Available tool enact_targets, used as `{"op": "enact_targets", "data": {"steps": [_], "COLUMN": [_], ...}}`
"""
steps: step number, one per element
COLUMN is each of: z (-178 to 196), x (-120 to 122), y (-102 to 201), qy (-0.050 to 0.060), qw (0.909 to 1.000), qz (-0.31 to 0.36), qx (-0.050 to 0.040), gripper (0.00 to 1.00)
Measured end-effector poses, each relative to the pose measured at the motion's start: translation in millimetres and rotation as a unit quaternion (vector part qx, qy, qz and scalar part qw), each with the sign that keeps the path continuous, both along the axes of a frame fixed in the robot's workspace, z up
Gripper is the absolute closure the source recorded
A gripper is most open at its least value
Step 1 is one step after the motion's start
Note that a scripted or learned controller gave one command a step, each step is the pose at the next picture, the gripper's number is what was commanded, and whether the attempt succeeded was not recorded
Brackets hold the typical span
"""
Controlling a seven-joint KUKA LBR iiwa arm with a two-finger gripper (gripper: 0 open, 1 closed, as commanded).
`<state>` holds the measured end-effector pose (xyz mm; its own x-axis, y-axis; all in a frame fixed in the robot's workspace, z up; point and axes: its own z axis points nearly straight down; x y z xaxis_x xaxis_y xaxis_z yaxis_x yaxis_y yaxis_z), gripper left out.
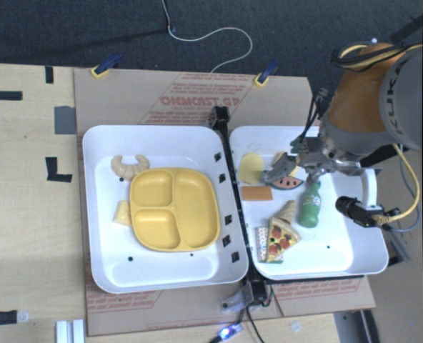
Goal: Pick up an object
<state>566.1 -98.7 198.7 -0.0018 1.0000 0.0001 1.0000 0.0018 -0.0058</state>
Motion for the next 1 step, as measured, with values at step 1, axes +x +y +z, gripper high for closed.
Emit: {"op": "enact_targets", "data": {"steps": [1], "z": [-62.0], "x": [-8.9], "y": [1.2], "qy": [0.001], "qw": [1.0], "qz": [0.0], "qx": [0.0002], "gripper": [0.0]}}
